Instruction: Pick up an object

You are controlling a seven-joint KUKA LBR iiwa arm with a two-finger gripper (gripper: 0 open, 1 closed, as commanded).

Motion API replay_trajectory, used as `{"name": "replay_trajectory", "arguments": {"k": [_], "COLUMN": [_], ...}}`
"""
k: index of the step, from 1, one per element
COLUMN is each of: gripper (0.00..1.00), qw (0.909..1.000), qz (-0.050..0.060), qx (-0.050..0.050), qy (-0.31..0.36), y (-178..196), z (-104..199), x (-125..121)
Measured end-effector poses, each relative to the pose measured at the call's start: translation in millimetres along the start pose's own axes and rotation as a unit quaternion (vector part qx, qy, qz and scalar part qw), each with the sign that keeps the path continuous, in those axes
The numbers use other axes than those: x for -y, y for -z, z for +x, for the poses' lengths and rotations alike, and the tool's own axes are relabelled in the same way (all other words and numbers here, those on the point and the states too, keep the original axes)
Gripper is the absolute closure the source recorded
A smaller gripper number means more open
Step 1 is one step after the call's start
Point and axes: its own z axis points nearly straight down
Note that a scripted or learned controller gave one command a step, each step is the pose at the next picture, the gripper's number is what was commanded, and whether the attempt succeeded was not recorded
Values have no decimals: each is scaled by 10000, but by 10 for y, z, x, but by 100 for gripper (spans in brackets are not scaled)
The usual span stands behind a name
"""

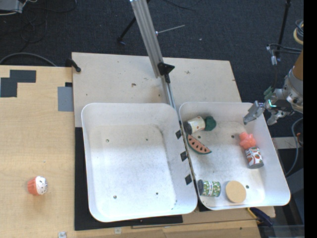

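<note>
In the right bin (277,195) an orange bottle (250,149) lies near the far right wall, a watermelon slice (199,146) and a cream cup with a green cap (200,124) toward its left wall, a green can (210,188) and a tan disc (236,192) near its front edge. My gripper (261,111) hangs over the bin's far right corner, fingers spread, holding nothing.

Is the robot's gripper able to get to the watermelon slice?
Probably yes. The watermelon slice lies uncovered in the right bin, nothing stacked on it, and the gripper hovers by that bin's far right corner.
</note>
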Motion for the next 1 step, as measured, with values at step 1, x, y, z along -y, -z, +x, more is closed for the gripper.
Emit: {"name": "replay_trajectory", "arguments": {"k": [1], "gripper": [0], "qw": [10000], "qz": [-18], "qx": [7], "qy": [12], "y": [24], "z": [3], "x": [-9]}}
